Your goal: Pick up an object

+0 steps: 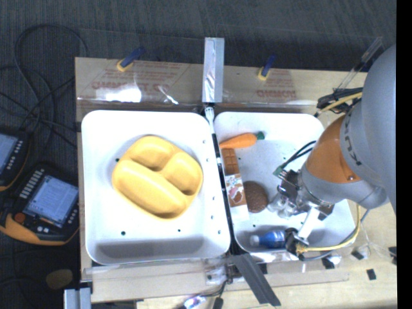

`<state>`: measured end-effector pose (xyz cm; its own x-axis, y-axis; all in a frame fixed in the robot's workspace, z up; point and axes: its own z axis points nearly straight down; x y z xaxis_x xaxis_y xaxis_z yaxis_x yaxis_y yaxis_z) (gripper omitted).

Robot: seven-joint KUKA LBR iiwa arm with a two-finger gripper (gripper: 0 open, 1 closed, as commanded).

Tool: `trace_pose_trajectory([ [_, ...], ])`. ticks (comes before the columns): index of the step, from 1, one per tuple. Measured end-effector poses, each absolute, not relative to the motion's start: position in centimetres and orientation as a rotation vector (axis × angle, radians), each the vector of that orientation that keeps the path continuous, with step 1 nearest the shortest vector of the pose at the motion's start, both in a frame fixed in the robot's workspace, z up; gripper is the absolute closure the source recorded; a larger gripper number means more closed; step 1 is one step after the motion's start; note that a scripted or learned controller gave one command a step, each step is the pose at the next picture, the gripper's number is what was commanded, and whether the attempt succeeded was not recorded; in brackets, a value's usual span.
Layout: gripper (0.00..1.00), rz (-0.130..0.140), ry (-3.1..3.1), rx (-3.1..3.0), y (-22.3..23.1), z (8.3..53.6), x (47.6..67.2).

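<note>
Reaching into the right bin (309, 124), the gripper (286, 201) hangs low over its floor beside a brown ball (257, 196).

Two white bins sit side by side. One yellow bread-shaped lump (157, 175) lies alone in the left bin (103, 237). Four things lie in the right bin: one orange carrot (239, 140) near the far wall, one flat snack packet (233, 177) along the dividing wall, the brown ball just beside that packet, and one blue bottle (270, 239) on its side near the front wall. How the gripper is set I cannot tell; nothing shows held in it.
</note>
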<state>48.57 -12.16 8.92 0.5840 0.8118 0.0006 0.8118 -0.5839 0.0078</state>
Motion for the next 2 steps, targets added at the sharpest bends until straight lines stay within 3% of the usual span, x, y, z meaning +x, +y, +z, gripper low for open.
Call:
trace_pose_trajectory([
  [1, 1.0, -0.007, 2.183, 2.26, -7.8, 18.3, 48.3],
  [2, 1.0, -0.007, 2.112, 2.324, -6.7, 25.8, 48.4],
])
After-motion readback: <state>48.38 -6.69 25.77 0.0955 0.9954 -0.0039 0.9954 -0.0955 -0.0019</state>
